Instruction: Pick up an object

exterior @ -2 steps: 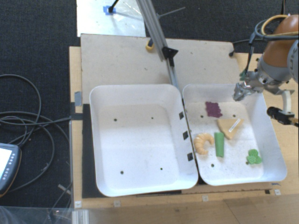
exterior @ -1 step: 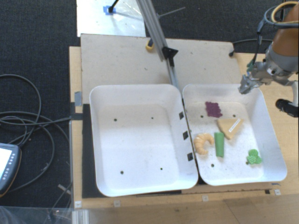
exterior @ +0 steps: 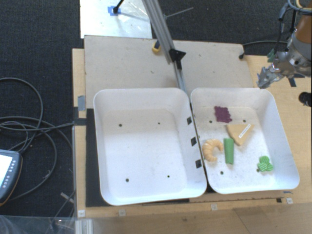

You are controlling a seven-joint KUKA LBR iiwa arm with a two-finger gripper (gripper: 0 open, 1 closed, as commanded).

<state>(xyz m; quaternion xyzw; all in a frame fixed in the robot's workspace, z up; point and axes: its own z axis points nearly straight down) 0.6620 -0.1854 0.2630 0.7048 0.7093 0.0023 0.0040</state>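
The right bin [exterior: 282,130] holds several small toy foods. A purple grape cluster [exterior: 223,114] lies toward its back. A tan wedge [exterior: 239,132] sits in the middle, with an orange croissant shape [exterior: 211,149] and a green cylinder [exterior: 228,150] in front of it. A bright green ridged piece [exterior: 264,164] rests at the front right. My gripper [exterior: 267,77] hangs above the bin's back right corner, off to the right of the grapes. Nothing is seen between its fingers.
The left bin [exterior: 105,145] stands beside the right one, joined along a black-clipped seam [exterior: 193,140]. A slanted metal pole [exterior: 161,23] crosses the board behind the bins. Cables and a tablet [exterior: 7,172] lie on the floor at left.
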